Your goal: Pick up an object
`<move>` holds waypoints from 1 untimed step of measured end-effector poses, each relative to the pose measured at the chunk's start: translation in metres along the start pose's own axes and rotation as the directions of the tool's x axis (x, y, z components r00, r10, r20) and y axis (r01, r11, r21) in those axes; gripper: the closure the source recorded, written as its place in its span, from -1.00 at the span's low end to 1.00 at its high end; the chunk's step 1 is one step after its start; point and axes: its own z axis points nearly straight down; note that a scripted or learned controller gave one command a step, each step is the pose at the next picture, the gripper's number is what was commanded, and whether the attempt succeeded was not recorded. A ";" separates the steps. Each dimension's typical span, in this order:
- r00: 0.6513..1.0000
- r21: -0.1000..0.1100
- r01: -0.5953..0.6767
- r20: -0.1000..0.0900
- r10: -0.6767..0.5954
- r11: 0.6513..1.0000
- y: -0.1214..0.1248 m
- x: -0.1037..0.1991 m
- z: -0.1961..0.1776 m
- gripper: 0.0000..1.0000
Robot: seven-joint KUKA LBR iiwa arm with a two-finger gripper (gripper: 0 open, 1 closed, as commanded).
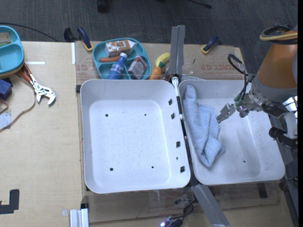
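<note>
1. Starting at the left, well away from the towel (pixel 201 131), a wrench (pixel 41 91) lies on the bench (pixel 38 150) beside a blue tray (pixel 10 51); neither matters to the pick.
2. Behind the left bin (pixel 90 141), a teal dish (pixel 122 58) holds small odds and ends, and a banana (pixel 162 60) sits just beside it; all of that is outside the bins and out of the arm's path.
3. The left bin has nothing in it to grab, so the towel is the thing to go for.
4. The towel lies in the right bin (pixel 255 169), bunched in a long strip against the wall nearest the left bin, running from the far corner towards the near side.
5. The gripper (pixel 226 113) hangs over the right bin just to the right of the towel, angled down towards it, with nothing between its fingers; I cannot tell from here whether they are spread or pressed together.
6. To do this well, I'd say it should come down on the thick fold in the towel's middle, fingers set across the strip, and close deep enough to bite cloth, not skim it.
7. What stands in the way is the bin wall and the divider hard against the towel's left side: a finger landing too far over could jam on the rim. The cable (pixel 244 77) looping by the wrist looks clear.
</note>
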 end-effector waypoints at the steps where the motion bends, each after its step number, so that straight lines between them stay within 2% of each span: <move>1: 1.000 0.000 -0.004 0.001 0.004 1.000 0.000 -0.001 -0.009 1.00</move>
